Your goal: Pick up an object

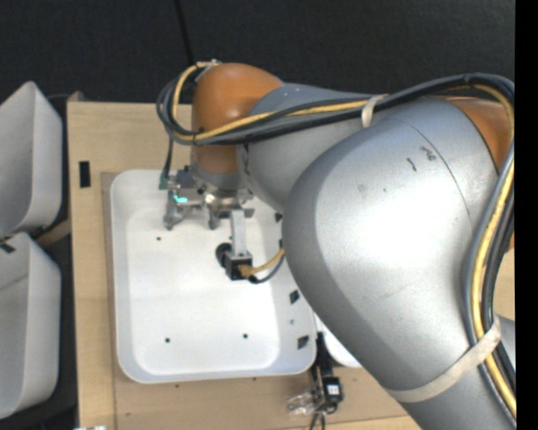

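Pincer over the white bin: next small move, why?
Probably a short lift straight up: the pincer seems low near the far-left corner of the white bin, over bare floor, and the arm hides much of that bin, so a clearer look seems wise.

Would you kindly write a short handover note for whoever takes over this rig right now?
End effector: low over the left bin, near its upper left corner in the view. Whether it is open or shut cannot be told.
Things: I cannot identify a target object. The arm covers most of the right bin, so its contents are hidden.
Done: no pick confirmed.
Left: find an object, grasp it and lift it.
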Tool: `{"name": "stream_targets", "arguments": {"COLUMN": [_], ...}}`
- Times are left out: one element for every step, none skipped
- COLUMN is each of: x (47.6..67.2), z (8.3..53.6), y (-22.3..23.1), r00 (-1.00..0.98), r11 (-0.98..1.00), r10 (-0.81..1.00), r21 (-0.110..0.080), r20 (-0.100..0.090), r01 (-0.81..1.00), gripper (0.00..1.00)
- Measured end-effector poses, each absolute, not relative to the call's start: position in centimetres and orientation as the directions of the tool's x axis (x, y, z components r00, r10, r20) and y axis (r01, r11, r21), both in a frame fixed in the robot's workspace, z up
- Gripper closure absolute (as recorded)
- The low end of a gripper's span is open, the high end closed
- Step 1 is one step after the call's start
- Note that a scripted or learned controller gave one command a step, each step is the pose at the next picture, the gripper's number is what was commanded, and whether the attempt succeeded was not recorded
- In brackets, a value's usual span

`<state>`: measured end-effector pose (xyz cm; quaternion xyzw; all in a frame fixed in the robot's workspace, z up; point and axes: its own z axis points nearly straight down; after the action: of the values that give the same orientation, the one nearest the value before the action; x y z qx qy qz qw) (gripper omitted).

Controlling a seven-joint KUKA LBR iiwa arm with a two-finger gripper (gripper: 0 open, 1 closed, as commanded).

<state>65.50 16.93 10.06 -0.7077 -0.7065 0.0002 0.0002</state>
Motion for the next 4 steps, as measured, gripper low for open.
{"name": "stream_targets", "arguments": {"x": [69.3, 60.6, 64.2, 69.4], "z": [21.7, 13.8, 9.9, 24.4], "y": [17.3, 21.4, 22.2, 15.5], "r00": [-0.003, -0.004, -0.005, 0.004], "r11": [0.003, 0.004, 0.005, -0.004], "r10": [1.0, 1.0, 1.0, 1.0], "r21": [0.013, -0.008, 0.001, 0.016], "r20": [0.002, -0.002, 0.001, 0.001], "r01": [1.0, 1.0, 1.0, 1.0], "gripper": [0.0, 0.0, 0.0, 0.0]}}
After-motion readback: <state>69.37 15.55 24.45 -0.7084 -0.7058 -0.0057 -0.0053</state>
